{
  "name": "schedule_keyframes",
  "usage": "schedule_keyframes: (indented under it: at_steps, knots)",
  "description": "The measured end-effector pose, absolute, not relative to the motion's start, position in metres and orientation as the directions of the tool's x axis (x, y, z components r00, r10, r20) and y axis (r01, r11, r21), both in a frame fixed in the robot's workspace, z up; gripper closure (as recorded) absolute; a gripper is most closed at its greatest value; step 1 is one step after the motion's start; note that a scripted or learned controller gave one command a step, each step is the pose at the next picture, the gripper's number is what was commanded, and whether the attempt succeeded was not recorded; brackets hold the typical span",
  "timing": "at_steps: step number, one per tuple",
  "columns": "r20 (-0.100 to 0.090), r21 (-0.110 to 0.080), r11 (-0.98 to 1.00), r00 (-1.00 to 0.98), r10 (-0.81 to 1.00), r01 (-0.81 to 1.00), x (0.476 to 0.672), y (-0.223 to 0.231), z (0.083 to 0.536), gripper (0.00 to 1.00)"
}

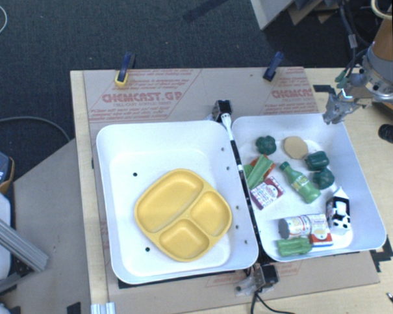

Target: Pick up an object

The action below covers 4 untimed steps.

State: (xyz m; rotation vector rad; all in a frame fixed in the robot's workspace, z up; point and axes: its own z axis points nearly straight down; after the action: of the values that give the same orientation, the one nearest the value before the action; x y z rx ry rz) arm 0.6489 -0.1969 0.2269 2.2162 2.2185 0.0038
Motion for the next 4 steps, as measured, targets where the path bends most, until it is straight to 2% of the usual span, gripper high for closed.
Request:
schedule_keyframes:
  at_steps: [1,2,3,4]
  knots:
    - [0.002,-0.003,0.004,-0.004,1.0,1.0,0.635,-0.146,0.218,1.0]
    - [0.003,-0.003,0.005,-0.005,1.0,1.0,0.632,-0.096,0.211,1.0]
    - [0.002,-0.002,0.005,-0.005,1.0,1.0,0.623,-0.044,0.229,1.0]
    - [0.002,-0.004,0.005,-0.005,1.0,1.0,0.613,0.004,0.216,1.0]
